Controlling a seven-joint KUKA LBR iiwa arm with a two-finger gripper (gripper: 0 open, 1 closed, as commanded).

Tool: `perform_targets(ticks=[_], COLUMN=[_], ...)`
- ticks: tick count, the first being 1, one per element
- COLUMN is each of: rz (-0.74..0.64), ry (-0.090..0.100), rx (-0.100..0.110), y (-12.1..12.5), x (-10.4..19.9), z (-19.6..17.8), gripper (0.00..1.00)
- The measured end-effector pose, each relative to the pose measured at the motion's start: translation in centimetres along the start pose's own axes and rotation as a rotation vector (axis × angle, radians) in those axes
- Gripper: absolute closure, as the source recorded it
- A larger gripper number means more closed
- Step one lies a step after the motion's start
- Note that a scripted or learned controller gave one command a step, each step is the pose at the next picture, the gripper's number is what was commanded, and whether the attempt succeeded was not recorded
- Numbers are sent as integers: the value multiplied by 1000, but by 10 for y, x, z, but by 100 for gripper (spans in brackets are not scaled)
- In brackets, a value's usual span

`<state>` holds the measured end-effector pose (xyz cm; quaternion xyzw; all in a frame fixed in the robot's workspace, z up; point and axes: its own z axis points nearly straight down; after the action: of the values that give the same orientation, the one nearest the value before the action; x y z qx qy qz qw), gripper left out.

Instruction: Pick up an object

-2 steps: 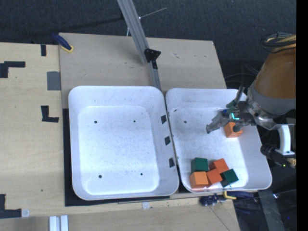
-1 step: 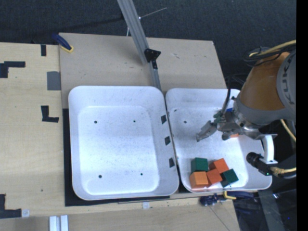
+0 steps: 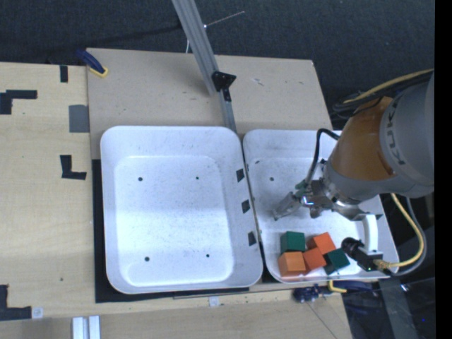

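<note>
Inside right bin (image 3: 282, 147), apparently four blocks (image 3: 309, 253)

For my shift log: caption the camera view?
KUKA arm's gripper in the right bin above clustered orange and green blocks.

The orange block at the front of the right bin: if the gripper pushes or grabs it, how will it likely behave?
The orange block looks rigid and flat-faced, so it should slide, not roll. It sits packed against a green block and another orange one, so a push probably shifts the cluster. Likely light.
</note>
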<state>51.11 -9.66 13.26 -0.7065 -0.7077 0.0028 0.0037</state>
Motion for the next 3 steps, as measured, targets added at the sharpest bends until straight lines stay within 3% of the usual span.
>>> perform_targets(ticks=[1,2,3], rz=[0,-1,1], ry=[-2,0,-2], rx=[-6,-4,-11], y=[0,-1,4], x=[0,1,-4], z=[43,32,-13], gripper=[0,100,100])
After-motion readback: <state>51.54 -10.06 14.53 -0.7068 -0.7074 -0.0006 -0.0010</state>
